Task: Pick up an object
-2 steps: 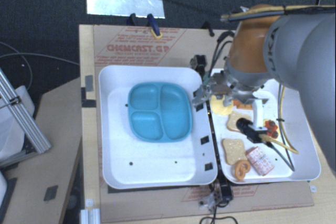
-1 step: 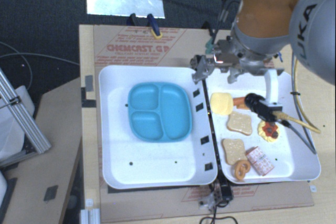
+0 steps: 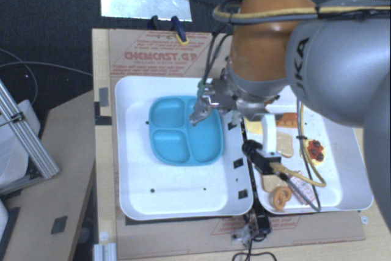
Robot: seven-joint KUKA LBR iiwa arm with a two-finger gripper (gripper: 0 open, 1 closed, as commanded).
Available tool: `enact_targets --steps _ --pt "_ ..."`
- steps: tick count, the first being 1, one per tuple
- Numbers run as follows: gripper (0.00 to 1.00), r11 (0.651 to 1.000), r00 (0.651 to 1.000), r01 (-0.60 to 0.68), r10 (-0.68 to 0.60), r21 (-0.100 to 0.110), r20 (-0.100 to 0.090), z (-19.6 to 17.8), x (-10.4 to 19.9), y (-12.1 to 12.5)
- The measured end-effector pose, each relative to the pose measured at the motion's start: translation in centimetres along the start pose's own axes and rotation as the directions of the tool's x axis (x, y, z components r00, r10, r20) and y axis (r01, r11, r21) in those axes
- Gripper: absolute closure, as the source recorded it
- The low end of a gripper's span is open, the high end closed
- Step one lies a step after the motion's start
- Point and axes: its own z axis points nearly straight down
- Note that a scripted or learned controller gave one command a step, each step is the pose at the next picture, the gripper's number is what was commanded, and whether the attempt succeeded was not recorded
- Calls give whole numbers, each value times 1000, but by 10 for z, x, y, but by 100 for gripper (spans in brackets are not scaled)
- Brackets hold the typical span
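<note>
**Gripper over the blue tray, nothing visibly held**

From my remote seat I see the gripper (image 3: 200, 112) low over the right edge of the blue divided tray (image 3: 183, 130), near the tray's top right compartment. I cannot tell how its tips are set; they read as one small metallic cluster against the blue, with no object visible between them. The tray lies in the left white bin (image 3: 137, 192). The grey arm with its orange band (image 3: 269, 33) covers much of the right white bin (image 3: 348, 192). In that bin, below the wrist, I see play-food pieces: a slice of toast (image 3: 285, 143), a pizza slice with red spots (image 3: 314, 150) and a pretzel (image 3: 281, 197). A black cable (image 3: 249, 174) runs along the divide between the bins.
</note>
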Motion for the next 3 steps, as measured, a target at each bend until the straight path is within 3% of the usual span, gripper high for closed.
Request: enact_targets --steps 1,2,3 --pt "0 1000 1000 -2 2 -19 -2 -85 47 79" --pt "100 1000 1000 1 -1 -9 2 -90 44 76" --pt "100 1000 1000 -3 3 -11 -2 -147 69 50"
